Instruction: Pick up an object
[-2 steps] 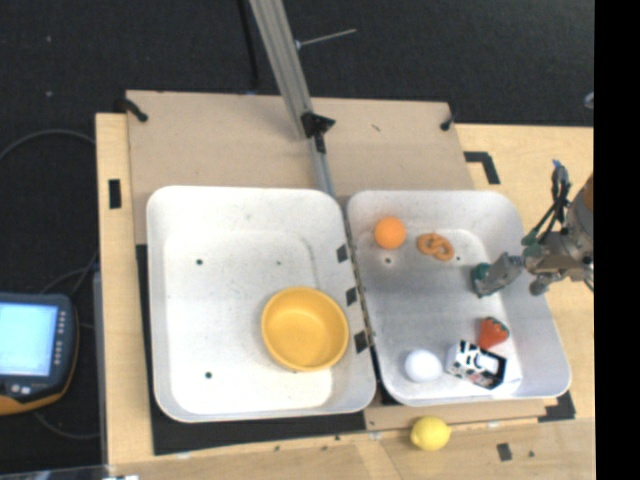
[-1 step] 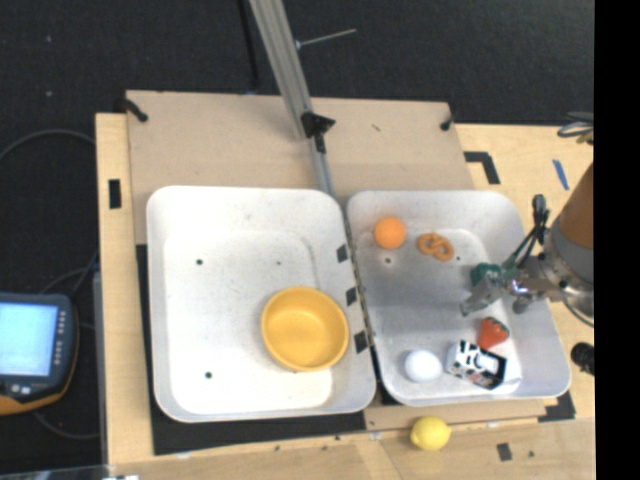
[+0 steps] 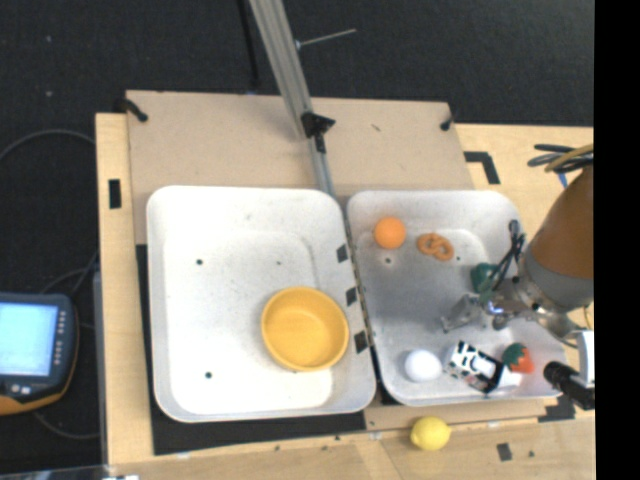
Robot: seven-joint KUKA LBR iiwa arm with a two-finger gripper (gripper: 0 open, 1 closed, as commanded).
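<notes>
Pale desk (image 3: 115,268) bears two bins. Hand (image 3: 468,313) hangs in the right bin (image 3: 420,208), its spread unclear. Just beside it lie a ball (image 3: 422,365) and toy (image 3: 478,363); farther, an orange (image 3: 390,233). Crowding risks a missed grab.

The grey KUKA arm with its orange band (image 3: 572,230) is reaching in over the right bin's right edge, wrist pointing down and leftward. Its metal two-finger gripper (image 3: 462,315) is hanging low, near the middle of that bin's right half.
</notes>
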